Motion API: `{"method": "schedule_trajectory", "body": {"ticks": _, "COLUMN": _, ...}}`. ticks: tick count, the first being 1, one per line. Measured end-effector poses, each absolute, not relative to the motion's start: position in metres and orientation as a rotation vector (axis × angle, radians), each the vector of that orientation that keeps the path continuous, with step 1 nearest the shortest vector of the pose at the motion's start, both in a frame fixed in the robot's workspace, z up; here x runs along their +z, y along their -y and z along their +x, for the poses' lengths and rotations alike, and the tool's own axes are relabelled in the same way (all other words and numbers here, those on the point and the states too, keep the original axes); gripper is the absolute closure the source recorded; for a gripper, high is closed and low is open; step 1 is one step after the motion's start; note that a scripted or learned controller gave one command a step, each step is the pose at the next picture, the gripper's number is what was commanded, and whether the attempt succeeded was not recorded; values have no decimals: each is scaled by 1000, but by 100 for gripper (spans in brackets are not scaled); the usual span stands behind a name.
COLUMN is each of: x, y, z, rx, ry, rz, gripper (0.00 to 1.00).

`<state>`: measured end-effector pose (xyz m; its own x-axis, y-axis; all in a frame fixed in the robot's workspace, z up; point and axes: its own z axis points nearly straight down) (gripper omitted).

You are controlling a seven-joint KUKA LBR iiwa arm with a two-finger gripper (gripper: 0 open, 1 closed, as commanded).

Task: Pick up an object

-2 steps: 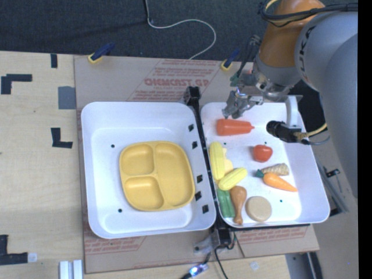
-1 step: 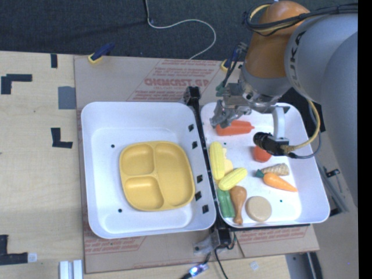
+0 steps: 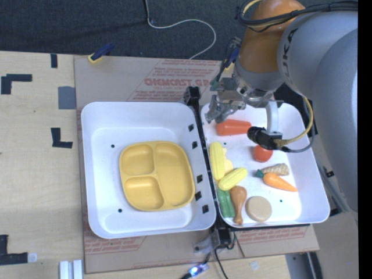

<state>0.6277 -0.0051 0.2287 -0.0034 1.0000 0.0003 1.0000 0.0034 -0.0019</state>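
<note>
A pale wooden bench (image 3: 35, 173) with black tape marks carries a brown cardboard sheet (image 3: 145, 83), and on that sheet sit two shallow white bins side by side. A thin white cable (image 3: 174, 25) loops over the dark floor beyond the bench.

The left white bin (image 3: 96, 156) holds one thing: a yellow plastic plate divided into three compartments (image 3: 156, 175), lying flat near its middle.

The right white bin (image 3: 311, 196) holds a scatter of toy food. An orange-red toy carrot (image 3: 233, 128) lies crosswise near the far end. A small red toy tomato (image 3: 263, 153) sits a little nearer, partly behind a black part of the arm. Along the left wall lie a pale yellow corn cob (image 3: 216, 158), a yellow lemon-shaped piece (image 3: 231, 178), and a green vegetable (image 3: 224, 202). Beside them are a brown drumstick (image 3: 238, 199), a round beige disc (image 3: 258, 208), an orange carrot with a green tip (image 3: 279, 182) and a tan knobbly piece (image 3: 278, 170).

The grey arm with its orange band (image 3: 264, 34) reaches in from the right. Its two-finger gripper (image 3: 224, 112) hangs over the far left corner of the right bin, just behind the orange-red toy carrot, which lies on the bin floor right beside the tool; whether they touch cannot be told, nor whether the gripper is open or closed
</note>
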Motion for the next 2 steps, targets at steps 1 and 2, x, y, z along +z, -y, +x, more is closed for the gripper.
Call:
{"method": "schedule_trajectory", "body": {"ticks": 1, "x": 214, "y": 9, "z": 624, "rx": 7, "ry": 2221, "rz": -2218, "gripper": 100}}
{"method": "schedule_trajectory", "body": {"ticks": 2, "x": 233, "y": 9, "z": 623, "rx": 1, "ry": 2223, "rz": -2218, "gripper": 100}}
